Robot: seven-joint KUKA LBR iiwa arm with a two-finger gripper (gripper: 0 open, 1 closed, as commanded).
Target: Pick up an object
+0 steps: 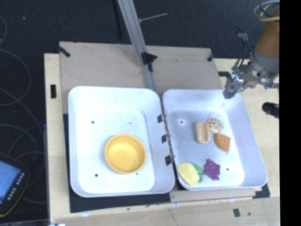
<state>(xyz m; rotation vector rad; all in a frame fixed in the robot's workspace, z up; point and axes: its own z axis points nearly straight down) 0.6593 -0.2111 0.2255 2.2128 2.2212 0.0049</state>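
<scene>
In the right bin [188, 102] lie several small items: a tan oblong piece [202, 133], a speckled round cookie [215, 124], an orange wedge [222, 141], a purple grape bunch [212, 169] and a yellow-green fruit [189, 173]. A yellow bowl [124, 153] sits in the left bin [94, 102]. My gripper [230, 89] hangs over the far right corner of the right bin, well above and apart from the items, with nothing seen in it.
A slanted metal pole [134, 25] rises from behind the bins' shared edge. A tablet [9, 181] and cables lie off the bench at the left. Bare bin floor lies left of the tan piece.
</scene>
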